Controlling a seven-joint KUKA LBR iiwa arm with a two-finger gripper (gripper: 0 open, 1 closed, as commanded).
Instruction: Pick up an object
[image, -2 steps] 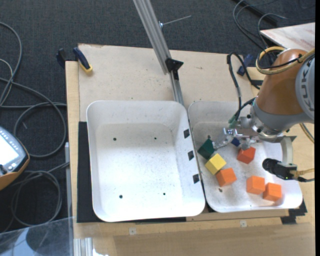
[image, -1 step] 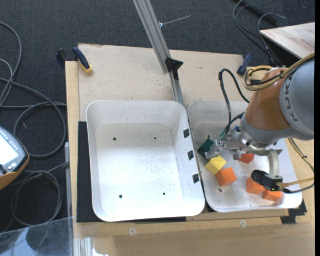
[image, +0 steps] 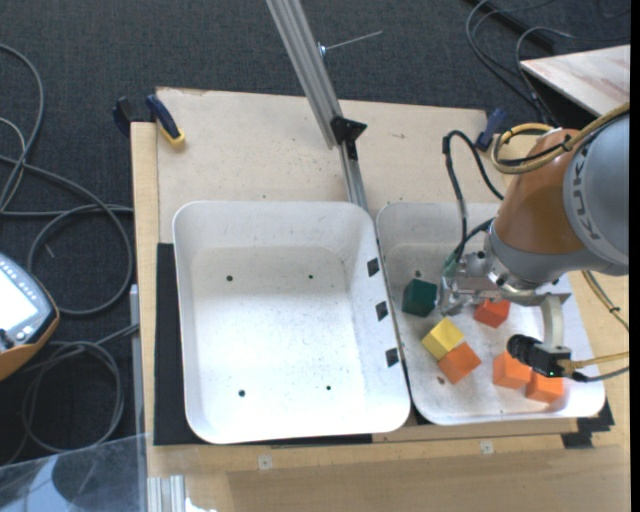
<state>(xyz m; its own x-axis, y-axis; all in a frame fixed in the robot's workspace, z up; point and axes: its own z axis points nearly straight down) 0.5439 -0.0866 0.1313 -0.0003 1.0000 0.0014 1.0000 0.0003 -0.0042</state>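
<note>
Pretty even overhead light, nothing harsh. The left white bin (image: 280, 320) is the brightest thing but not blown out. Soft shadows only, along its inner walls. Carpet around it goes dark. Slightly soft, grainy overall, and no real edge warping.

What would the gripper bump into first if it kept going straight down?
Probably the red block right beneath the gripper, in the right bin. Depth is hard to judge from this slanted view, so it might land on bare bin floor beside it.

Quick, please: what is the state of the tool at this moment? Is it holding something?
Tool: cannot be told. It is low in the right bin, beside the green block and red block; no block shows in it.
</note>
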